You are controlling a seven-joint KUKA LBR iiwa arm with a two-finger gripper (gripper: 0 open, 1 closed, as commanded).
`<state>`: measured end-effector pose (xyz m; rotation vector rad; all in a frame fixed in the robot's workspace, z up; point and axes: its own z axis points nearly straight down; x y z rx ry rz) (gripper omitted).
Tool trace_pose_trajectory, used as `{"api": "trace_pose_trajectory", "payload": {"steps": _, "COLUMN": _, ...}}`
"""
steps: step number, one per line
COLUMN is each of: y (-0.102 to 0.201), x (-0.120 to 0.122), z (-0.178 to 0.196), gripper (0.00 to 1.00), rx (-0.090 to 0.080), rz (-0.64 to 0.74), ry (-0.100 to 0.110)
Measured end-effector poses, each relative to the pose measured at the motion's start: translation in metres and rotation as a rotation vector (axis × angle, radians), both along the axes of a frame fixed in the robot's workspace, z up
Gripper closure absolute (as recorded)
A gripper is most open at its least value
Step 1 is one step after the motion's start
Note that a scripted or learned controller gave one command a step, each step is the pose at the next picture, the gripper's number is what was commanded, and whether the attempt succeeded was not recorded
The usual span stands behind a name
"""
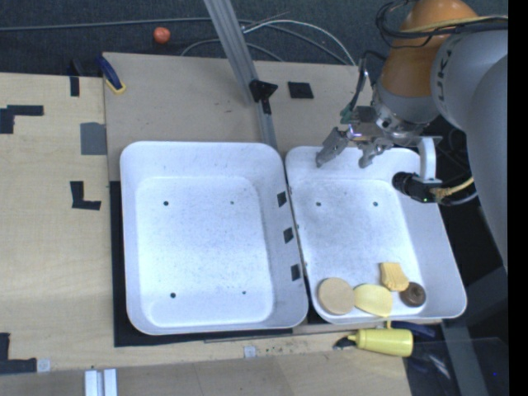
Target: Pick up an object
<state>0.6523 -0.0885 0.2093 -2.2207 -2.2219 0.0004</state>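
The arm (462, 64) runs off the right edge — its body overlaps the right bin's (429, 221) far corner.

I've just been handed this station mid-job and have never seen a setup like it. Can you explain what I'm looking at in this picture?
This is one fixed camera above the bench, looking down at a slant. The grey arm with an orange band reaching in from the right is the robot; its two-finger gripper hangs over the far edge of the right-hand shallow white bin, with the fingers spread apart and nothing between them. At that bin's near edge lie a round tan disc, a pale yellow rounded piece, a small yellow-orange block and a small brown round piece. A second white bin sits to the left. A yellow cylindrical object lies on the bench just outside the bins.
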Motion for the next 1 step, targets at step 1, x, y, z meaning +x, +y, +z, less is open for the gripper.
{"api": "trace_pose_trajectory", "payload": {"steps": 1, "y": -0.033, "x": -0.1125, "z": 0.1106, "gripper": 0.0, "rx": -0.002, "rz": -0.003, "ry": -0.01}}
